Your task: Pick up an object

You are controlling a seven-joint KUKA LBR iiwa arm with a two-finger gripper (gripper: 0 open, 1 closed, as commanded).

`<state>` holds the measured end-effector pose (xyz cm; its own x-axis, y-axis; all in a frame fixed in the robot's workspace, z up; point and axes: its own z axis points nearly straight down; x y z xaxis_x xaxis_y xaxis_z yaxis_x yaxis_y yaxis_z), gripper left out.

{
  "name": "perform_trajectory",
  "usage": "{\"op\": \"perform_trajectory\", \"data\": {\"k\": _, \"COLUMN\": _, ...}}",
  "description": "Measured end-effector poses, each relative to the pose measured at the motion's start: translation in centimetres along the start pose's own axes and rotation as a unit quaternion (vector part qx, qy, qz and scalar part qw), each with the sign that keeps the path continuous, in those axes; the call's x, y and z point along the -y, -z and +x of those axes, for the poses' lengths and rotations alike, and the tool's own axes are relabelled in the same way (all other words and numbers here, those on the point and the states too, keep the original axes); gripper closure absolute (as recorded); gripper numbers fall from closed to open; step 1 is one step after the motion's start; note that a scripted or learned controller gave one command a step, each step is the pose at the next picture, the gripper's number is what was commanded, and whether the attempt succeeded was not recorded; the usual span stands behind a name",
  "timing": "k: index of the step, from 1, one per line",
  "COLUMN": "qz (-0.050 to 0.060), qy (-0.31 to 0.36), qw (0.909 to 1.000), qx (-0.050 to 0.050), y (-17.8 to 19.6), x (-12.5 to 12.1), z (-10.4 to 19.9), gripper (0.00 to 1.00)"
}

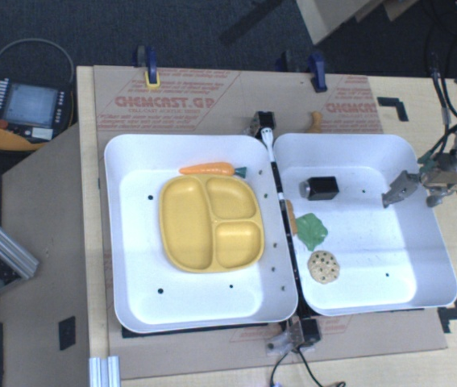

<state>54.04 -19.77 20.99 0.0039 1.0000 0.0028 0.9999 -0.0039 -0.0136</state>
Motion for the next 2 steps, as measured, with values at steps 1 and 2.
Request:
{"op": "perform_trajectory", "data": {"k": 1, "qz": -0.007, "qy": 0.002, "qw": 1.0000, "qx": 0.002, "y": 0.8, "x": -0.3, "z": 0.1, "gripper": 0.00}}
{"op": "perform_trajectory", "data": {"k": 2, "qz": -0.004, "qy": 0.002, "qw": 1.0000, "qx": 0.000, "y": -3.7, "x": -0.3, "z": -0.4, "gripper": 0.00}}
